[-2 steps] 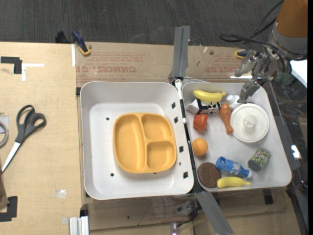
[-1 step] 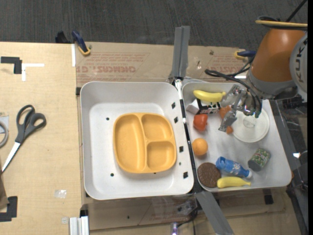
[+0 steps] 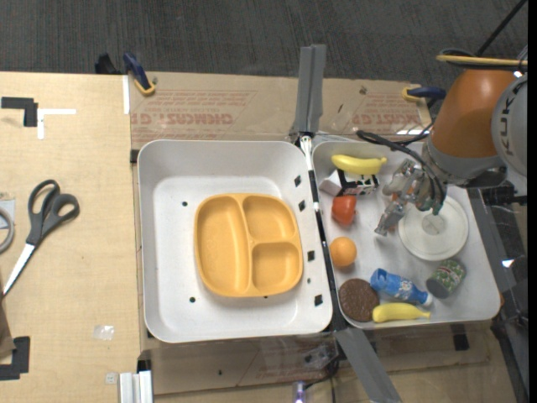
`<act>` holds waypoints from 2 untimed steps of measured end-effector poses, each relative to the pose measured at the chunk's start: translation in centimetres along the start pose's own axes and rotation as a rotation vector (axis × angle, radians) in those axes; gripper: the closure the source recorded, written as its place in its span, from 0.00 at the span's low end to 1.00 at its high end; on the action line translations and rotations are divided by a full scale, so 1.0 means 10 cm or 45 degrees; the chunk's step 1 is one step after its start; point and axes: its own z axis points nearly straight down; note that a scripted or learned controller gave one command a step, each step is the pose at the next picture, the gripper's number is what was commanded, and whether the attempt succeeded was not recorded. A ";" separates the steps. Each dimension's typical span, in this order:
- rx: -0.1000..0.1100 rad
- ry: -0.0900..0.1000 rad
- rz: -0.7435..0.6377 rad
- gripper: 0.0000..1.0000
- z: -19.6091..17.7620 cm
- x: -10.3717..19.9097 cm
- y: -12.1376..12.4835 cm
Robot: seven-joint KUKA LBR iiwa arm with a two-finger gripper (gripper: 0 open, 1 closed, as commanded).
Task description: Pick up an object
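Note:
The right bin point(image 3: 485, 269) holds several objects: a yellow banana point(image 3: 359, 164) at the back, a red round fruit point(image 3: 344, 209), an orange point(image 3: 342, 251), a brown disc point(image 3: 358, 299), a blue bottle point(image 3: 400, 286), a small yellow banana point(image 3: 400, 312), a green can point(image 3: 449, 277) and a white round plate point(image 3: 433, 232). My gripper point(image 3: 389, 217) hangs low over the middle of this bin. It is left of the white plate and right of the red fruit. I see nothing in its grasp.
The left bin point(image 3: 155, 225) carries an orange divided plate point(image 3: 248, 244). Scissors point(image 3: 40, 218) lie on the wooden bench at far left. The grey arm with its orange band point(image 3: 470, 116) enters over the right bin's back right corner. A small black and white item point(image 3: 351, 185) lies under the back banana.

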 end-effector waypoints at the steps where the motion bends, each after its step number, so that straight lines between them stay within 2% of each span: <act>1: 0.000 -0.007 -0.004 1.00 -0.11 -0.01 0.01; 2: 0.001 0.001 0.301 1.00 -0.99 0.43 0.82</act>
